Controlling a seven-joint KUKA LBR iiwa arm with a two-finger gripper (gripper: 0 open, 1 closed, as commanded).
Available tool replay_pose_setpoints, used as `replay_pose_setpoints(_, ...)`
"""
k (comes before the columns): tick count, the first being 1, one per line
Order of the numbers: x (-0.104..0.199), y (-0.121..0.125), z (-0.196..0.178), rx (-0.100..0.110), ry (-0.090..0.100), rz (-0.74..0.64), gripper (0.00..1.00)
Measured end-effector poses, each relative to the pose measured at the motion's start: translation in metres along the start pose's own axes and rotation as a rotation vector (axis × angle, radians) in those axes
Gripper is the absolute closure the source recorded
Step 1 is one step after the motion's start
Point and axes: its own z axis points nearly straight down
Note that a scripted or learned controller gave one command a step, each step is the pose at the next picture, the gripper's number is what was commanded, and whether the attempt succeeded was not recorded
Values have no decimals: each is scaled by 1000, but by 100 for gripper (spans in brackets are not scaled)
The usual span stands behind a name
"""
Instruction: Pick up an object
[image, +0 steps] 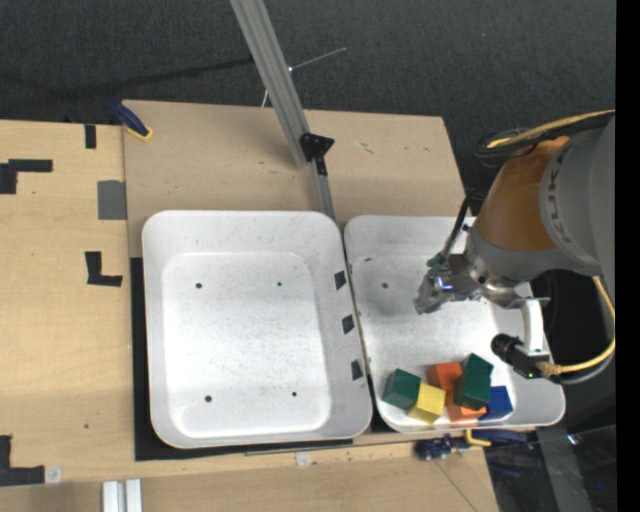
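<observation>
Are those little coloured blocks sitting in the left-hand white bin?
No. The small coloured blocks, green, yellow, orange and blue, lie clustered in the near corner of the right-hand shallow white bin.

In the right bin (400, 250) the blocks (450, 390) crowd the near edge, leaving open floor toward its far-left corner, while the arm (540, 220) overhangs its right edge.
</observation>
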Motion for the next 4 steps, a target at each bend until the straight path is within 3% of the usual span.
replay_pose_setpoints(2, 2, 5, -82, -1, -1, 1, 100)
replay_pose_setpoints(4, 96, -1, -76, 5, 0, -3, 100)
